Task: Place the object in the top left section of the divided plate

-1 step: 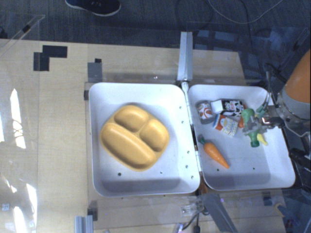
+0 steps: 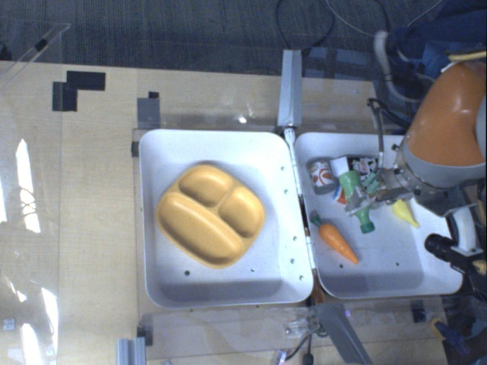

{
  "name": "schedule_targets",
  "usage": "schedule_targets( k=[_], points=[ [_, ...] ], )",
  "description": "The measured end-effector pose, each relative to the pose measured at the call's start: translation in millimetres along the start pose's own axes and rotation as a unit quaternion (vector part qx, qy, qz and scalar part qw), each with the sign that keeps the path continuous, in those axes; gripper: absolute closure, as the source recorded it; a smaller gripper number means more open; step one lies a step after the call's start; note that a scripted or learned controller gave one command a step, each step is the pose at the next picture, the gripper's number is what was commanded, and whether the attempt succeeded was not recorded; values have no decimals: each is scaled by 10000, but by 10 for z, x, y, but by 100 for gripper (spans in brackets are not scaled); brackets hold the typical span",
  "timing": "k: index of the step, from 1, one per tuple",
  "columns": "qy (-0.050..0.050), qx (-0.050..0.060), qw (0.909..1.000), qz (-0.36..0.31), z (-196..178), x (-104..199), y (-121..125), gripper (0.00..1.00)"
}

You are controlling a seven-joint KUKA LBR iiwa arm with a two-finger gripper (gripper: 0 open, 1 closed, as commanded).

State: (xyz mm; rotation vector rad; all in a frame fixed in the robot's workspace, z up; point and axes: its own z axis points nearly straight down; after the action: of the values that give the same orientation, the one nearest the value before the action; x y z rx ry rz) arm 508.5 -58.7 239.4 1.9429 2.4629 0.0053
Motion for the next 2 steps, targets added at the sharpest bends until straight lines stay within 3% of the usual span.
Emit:
schedule_targets(
  k=[1,2],
  points=[
    [4,9,9953,-969,550,189,-169,100],
    [-1,-7,9946,-1034,73,396,19,100]
  ],
)
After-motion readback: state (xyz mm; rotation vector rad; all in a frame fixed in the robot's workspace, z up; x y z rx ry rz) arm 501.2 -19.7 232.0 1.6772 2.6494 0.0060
